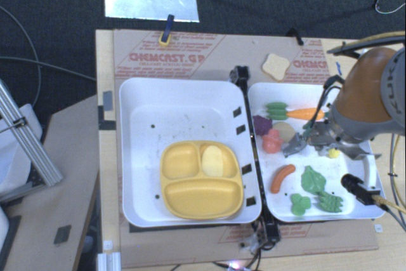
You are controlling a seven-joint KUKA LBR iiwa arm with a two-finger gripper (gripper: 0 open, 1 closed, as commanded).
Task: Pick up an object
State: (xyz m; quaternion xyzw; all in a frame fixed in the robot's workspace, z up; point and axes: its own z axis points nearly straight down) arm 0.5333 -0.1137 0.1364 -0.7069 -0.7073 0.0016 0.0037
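One gripper hangs low over the right bin; I cannot tell whether it holds anything. Just to its left lies a pink toy, below it a sausage, above it a carrot. Farther left, a yellow tray sits in the left bin.

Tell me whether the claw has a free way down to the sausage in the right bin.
Probably yes: the sausage lies apart from the other toys, uncovered, just below-left of the claw.
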